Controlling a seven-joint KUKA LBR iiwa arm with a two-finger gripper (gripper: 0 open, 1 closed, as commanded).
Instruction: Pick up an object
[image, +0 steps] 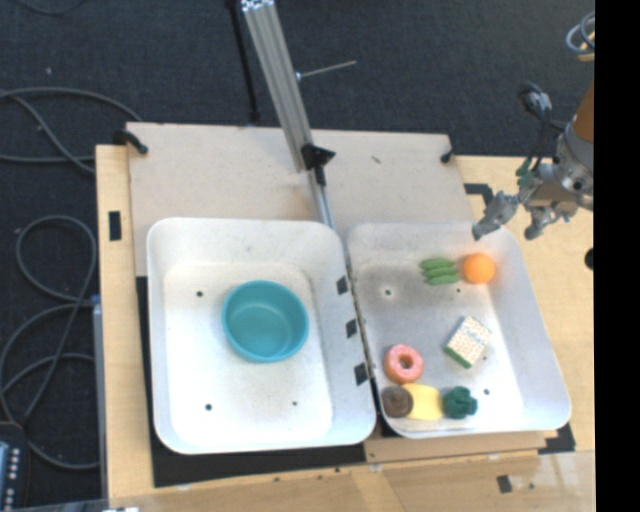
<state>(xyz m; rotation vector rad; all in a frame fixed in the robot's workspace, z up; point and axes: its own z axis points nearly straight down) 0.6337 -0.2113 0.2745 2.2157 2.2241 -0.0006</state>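
The gripper (515, 216) hangs over the far right corner of the right bin (530, 330), its two grey fingers spread wide, one tip at the bin's back rim and the other just past its right rim, nothing between them. Above it the wrist runs up and off to the right, with a bit of the orange band showing at the edge. Down in that bin, the nearest thing to the fingers is the orange ball (479, 268), sitting just beside a green pod (438, 270) that touches its left side. Further toward the front lies a small patterned block (468, 341), tilted on a corner. Along the front rim there's a cluster: a pink donut (404, 363), a brown donut (397, 401) right below it, a yellow piece (426, 402) pressed against the brown one, and a dark green lump (459, 402) at the yellow one's right. The left bin (180, 300) has a teal bowl (265, 319) sitting upright near its middle. A metal post (285, 90) slants up from between the bins at the back, and black cables (40, 250) loop on the dark floor to the left.
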